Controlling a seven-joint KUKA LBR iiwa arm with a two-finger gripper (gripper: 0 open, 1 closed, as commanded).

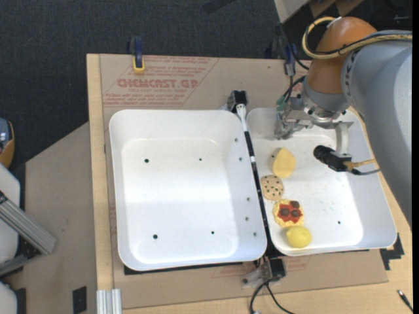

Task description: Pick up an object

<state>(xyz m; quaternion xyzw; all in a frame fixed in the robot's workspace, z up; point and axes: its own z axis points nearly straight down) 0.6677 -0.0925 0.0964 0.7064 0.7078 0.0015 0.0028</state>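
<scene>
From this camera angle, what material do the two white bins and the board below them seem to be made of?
The left bin and right bin look like thin molded plastic, white and semi-glossy: rounded corners, a raised rim and soft light reflections suggest it. The board below them looks like brown matte cardboard or paper-covered sheet with red printed letters; the view leaves that open.

One printed text can be read — "CHEMCAST GP" in red block letters, on the brown cardboard sheet [163,80] that lies on the bench beyond the left bin. Under it run smaller red lines and slanted stripes — too fine to make out. Nothing else bears lettering.
</scene>
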